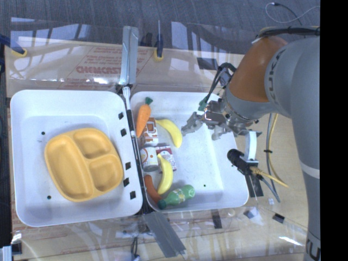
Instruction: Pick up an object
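The right bin (212, 167) holds a cluster of play food along its left side. An orange carrot (142, 118) lies at the top, with a yellow banana (170, 130) beside it. Below them are two small cans (149, 145), a red-and-white packet (167, 157), a second banana (165, 174), a reddish sausage (150, 185) and a green bottle (178, 196). My gripper (204, 128) hangs over the bin's upper middle, just right of the top banana. It is open, with nothing between its fingers (190, 126).
The left bin (27, 118) holds a yellow divided plate (83, 163). A metal bar (129, 53) runs back from the gap between the bins. Bare floor in the right bin lies to the right of the food.
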Robot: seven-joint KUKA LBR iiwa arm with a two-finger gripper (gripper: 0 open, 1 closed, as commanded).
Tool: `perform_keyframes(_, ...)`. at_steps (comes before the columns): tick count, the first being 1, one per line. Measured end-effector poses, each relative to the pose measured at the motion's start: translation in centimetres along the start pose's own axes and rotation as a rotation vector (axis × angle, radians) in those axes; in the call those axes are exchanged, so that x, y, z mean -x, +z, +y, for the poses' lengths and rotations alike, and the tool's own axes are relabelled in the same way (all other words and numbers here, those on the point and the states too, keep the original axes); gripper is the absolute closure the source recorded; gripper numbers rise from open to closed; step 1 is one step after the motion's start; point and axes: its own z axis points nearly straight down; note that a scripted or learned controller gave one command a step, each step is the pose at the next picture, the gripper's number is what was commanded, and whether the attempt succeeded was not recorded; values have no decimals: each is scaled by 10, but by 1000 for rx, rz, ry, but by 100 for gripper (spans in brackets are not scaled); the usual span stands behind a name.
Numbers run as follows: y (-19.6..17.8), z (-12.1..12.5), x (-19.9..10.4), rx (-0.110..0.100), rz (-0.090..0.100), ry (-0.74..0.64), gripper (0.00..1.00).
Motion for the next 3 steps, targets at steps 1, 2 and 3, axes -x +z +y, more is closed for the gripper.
perform_keyframes(1,107,56,-26,0,0,17,0)
perform_keyframes(2,98,56,-27,-2,1,13,100)
perform_keyframes(3,7,32,-74,1,1,-94,100)
